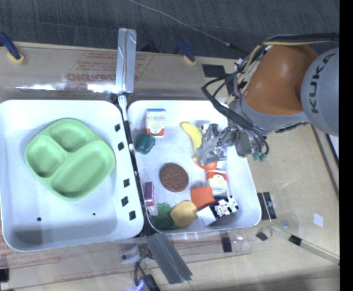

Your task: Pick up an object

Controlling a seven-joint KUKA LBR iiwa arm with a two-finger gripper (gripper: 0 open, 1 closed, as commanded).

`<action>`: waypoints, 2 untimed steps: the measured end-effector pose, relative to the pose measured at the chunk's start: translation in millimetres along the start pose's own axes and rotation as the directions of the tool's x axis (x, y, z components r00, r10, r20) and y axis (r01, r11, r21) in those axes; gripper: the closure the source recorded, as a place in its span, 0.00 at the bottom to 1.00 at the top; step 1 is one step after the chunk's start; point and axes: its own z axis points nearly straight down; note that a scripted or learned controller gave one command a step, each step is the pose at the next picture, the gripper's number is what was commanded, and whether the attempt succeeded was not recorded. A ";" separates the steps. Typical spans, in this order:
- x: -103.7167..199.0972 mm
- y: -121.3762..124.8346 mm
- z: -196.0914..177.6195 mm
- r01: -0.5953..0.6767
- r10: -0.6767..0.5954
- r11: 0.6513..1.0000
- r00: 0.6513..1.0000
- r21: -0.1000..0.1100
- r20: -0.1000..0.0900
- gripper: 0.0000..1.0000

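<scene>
The metal two-finger pincer (211, 145) hung low in the right-hand shallow white bin (244, 180), just right of the yellow plastic banana (192, 134) (fingers' state impossible to tell). The round brown patty (174, 177) lay below-left of the banana.

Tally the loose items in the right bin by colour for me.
Yellow: 2, banana, lumpy piece
Orange: 1, block
Brown: 1, disc
Teal: 1, piece
Green: 1, piece
Printed cartons: 2
Other: 2
Total: 10
</scene>
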 end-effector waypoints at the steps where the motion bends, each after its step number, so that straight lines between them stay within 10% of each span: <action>1: 74.5 52.4 98.5 -0.068 0.068 0.998 0.998 -0.004 -0.010 0.00; 2: 2.7 65.9 113.7 -0.237 0.237 0.972 0.972 -0.002 -0.001 0.00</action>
